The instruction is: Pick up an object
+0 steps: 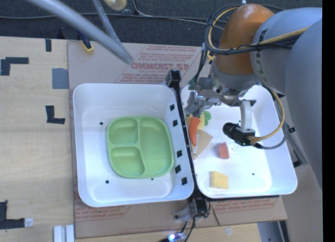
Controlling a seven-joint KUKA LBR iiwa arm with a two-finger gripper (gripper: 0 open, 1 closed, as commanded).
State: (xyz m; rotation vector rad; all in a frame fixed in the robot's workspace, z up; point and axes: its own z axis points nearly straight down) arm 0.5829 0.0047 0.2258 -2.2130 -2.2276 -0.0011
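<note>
My gripper [197, 105] hangs low over the left edge of the right bin [272, 180], just above an orange carrot with a green top [194, 129]. The carrot lies along the bin's left wall. A tan wedge [204, 141] rests beside the carrot. A small reddish-pink piece [224, 151] lies near the bin's middle, and a yellow block [219, 179] sits toward the front. I see nothing between the fingers.
The left bin [89, 146] holds a green sectioned plate [140, 146]. A black divider strip [180, 131] runs between the bins. The arm's grey and orange body [246, 31] covers the right bin's far part. A black cable fitting [238, 133] hangs over the bin.
</note>
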